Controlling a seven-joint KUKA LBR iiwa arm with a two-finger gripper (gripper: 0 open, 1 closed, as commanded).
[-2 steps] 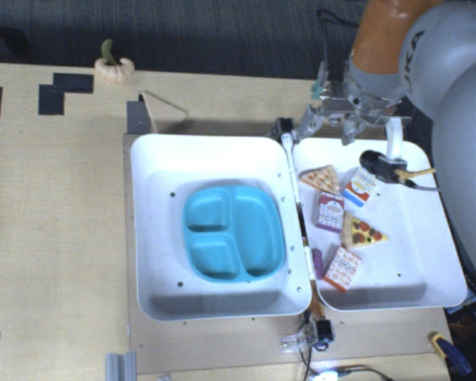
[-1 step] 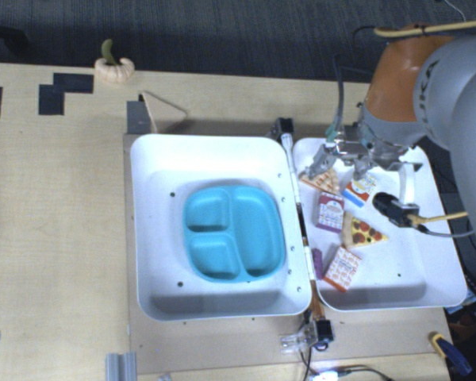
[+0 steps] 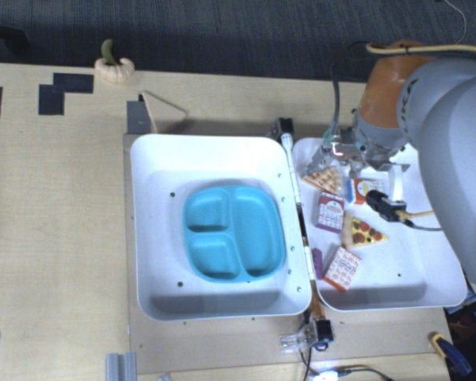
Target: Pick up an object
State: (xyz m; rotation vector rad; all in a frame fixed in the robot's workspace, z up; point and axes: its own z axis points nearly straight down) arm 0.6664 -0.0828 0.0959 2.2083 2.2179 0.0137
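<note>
Grey arm with its orange band [image 3: 385, 86] reaches into the right bin [image 3: 428, 284], its gripper [image 3: 333, 159] low over the clutter; whether it is clenched or released cannot be told from this angle. Just below the gripper lies a waffle-patterned wedge [image 3: 324, 181], touching or nearly so. Further below the gripper sit a maroon packet [image 3: 331, 211], a toy pizza slice [image 3: 363, 232] and a red-and-white box [image 3: 343, 270], all loose on the bin floor. Left of the gripper, the left bin [image 3: 159, 213] holds a blue divided tray [image 3: 234, 232]. Far up-left of the gripper, a small gourd [image 3: 113, 68] rests on the bench
</note>
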